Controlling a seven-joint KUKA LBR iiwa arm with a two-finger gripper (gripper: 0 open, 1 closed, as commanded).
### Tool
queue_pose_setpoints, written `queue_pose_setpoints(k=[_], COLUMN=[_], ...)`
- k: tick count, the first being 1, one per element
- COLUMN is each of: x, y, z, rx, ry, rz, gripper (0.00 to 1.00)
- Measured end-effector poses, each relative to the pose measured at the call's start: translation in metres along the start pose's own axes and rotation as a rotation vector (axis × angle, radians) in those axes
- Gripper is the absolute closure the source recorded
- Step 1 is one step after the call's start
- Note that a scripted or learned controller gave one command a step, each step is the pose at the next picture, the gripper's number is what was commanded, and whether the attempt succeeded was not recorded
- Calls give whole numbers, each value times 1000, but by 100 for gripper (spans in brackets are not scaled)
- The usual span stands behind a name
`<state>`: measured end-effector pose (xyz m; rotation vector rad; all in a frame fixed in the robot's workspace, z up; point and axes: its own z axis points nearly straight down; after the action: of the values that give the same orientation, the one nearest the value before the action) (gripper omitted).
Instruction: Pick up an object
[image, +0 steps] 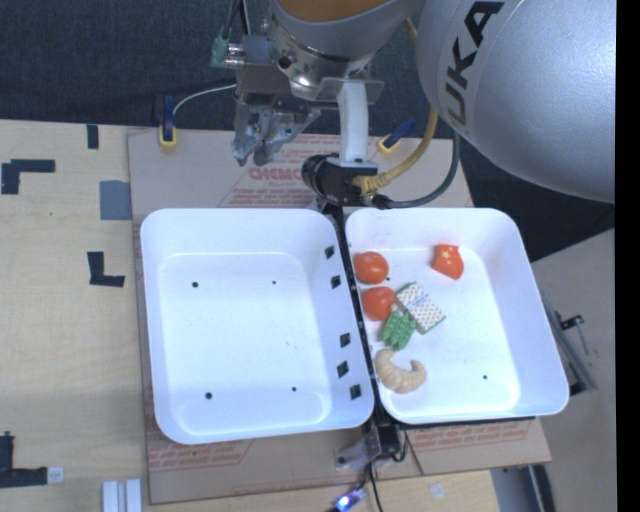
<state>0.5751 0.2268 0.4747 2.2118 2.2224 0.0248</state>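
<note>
1. Bench: pale wood, two shallow white plastic bins (160, 240).
2. Claw (262, 140): above left bin's far rim; I cannot tell its state.
3. Target: round red tomato-like toy (371, 266), right bin, lies right and nearer me.

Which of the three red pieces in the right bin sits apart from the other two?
The red piece toward the right bin's far side, alone on bare floor. The other two reds sit close together against the divider between the bins, one just below the other.
</note>
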Motion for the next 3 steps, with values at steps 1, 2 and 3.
queue_pose_setpoints(k=[1,2,3], x=[8,8,9], y=[10,10,10], z=[-64,-69,-79], rx=[9,17,19], ry=[-4,-8,-10], rz=[1,0,-2], gripper=[100,100,100])
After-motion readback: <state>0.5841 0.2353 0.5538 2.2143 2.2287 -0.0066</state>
